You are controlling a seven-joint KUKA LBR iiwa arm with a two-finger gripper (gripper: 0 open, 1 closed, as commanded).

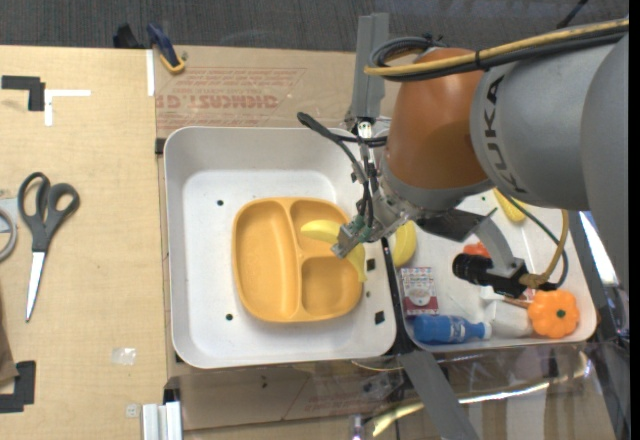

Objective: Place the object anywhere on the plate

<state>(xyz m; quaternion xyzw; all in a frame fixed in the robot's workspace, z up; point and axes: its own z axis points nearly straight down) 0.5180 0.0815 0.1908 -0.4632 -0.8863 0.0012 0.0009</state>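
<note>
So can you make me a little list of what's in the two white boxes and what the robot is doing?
left bin: a yellow plate with three sections
on the plate: a yellow banana-like object in the upper right section
tool: over the plate's right edge, by the yellow object
right bin: blue bottle, small orange pumpkin, a printed packet
outside the bins: scissors on the bench

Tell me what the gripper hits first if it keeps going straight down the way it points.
Most likely the yellow banana lying at the right edge of the divided yellow plate; the gripper sits right over it. Depth is hard to judge from above.
</note>
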